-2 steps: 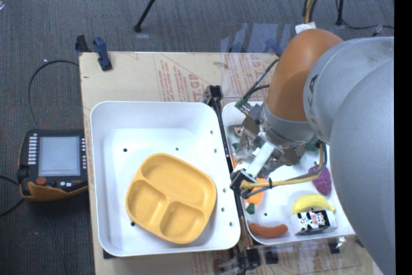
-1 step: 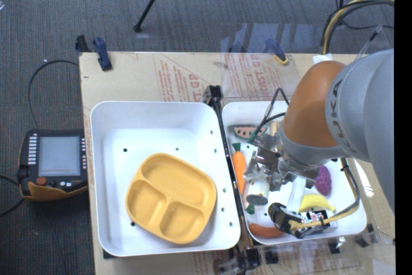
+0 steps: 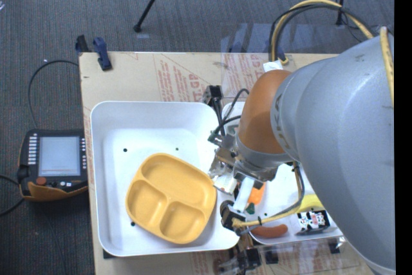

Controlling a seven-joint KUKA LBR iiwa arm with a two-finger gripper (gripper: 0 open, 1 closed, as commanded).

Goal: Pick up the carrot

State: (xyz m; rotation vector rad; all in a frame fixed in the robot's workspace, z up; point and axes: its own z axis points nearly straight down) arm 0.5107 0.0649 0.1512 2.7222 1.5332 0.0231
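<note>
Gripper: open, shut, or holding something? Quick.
Gripper: cannot be told. The carrot is right against it, but a hold is not confirmed.

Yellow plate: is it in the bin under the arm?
No, the yellow plate lies in the other white bin, on the view's left.

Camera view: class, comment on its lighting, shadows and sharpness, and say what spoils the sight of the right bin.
Camera view: the light is soft and even; the white left bin reads bright; the yellow plate looks sharp and casts only a thin shadow; the grey arm, near the lens, looms large and slightly soft, covering most of the right bin.
</note>
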